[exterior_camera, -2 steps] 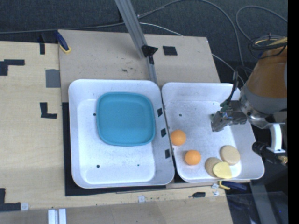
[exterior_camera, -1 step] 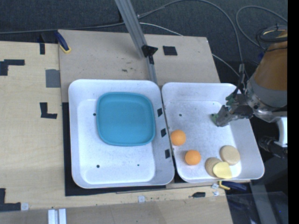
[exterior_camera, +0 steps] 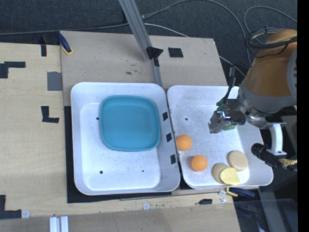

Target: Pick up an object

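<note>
1. The pincer (exterior_camera: 219, 124) hangs over the middle of the right bin (exterior_camera: 203, 98), reaching in from the right on the grey arm with its orange band; whether its tips stand apart or together I cannot tell from this slanted overhead look, and nothing is seen between them
2. Two orange balls lie on the right bin's floor: the upper orange ball (exterior_camera: 184, 142) sits near the left wall, the lower orange ball (exterior_camera: 199, 163) just below and right of it, the two close but apart
3. From the pincer, both balls lie to the left and toward the near edge; the upper one looks the closer target, so I judge the coming move needs a shift left and forward, then a descent
4. A cluster of pale round pieces, a beige disc (exterior_camera: 237, 159) and a yellow disc (exterior_camera: 230, 176) touching or overlapping, lies in the near right corner, below the pincer
5. The left bin (exterior_camera: 79, 129) carries a blue plate (exterior_camera: 129, 122), well apart from the pincer
6. The balls have no long axis, so wrist turn matters little; rolling is the risk
</note>
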Tool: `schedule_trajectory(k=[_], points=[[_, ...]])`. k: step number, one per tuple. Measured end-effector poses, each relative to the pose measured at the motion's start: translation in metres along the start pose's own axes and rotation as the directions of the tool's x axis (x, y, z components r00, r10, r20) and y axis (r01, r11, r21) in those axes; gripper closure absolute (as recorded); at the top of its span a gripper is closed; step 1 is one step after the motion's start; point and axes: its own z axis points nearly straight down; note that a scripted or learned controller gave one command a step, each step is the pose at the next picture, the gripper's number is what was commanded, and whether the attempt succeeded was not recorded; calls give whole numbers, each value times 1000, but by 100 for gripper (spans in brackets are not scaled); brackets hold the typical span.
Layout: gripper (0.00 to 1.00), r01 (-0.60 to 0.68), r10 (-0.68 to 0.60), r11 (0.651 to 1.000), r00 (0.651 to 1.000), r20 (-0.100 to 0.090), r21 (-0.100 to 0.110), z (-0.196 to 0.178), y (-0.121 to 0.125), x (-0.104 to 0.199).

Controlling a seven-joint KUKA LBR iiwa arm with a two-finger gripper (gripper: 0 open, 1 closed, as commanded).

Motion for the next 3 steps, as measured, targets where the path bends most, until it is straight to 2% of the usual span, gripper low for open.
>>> schedule_trajectory(k=[2,3], points=[[100,1,-1,1000,1000,0,2,32,1,96],[100,1,-1,1000,1000,0,1,40,13,149]])
